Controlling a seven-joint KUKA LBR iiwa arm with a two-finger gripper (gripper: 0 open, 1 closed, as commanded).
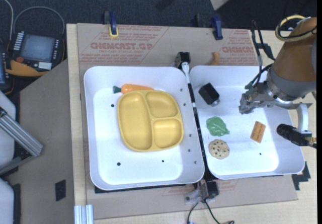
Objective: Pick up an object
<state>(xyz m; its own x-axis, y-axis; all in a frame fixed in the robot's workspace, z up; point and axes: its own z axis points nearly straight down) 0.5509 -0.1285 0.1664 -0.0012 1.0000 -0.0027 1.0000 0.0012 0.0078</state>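
Camera view looks down on two white bins, and everything the arm might lift sits in the right bin (236,167), so that bin serves as the landmark here. Nearest the camera, toward the bin's front edge, lies a round cookie (219,149); just behind it, a little closer to the bin's left wall, is a crumpled green leafy piece (217,126), near the cookie but apart from it. Further right, at roughly the bin's middle depth, rests a small orange block (258,132), its long axis running front to back with a slight tilt. Farther back, near the left wall, sits a black box-like object (209,93). The gripper (248,103) hangs over the bin's rear right part, and whether it is spread or closed cannot be told from this angle; nothing is seen held in it. The relation that matters most: the orange block lies just in front of the gripper and slightly to its right in the view, closer than any other piece, so I judge it the likeliest target, needing a short move toward the bin's front and a descent.
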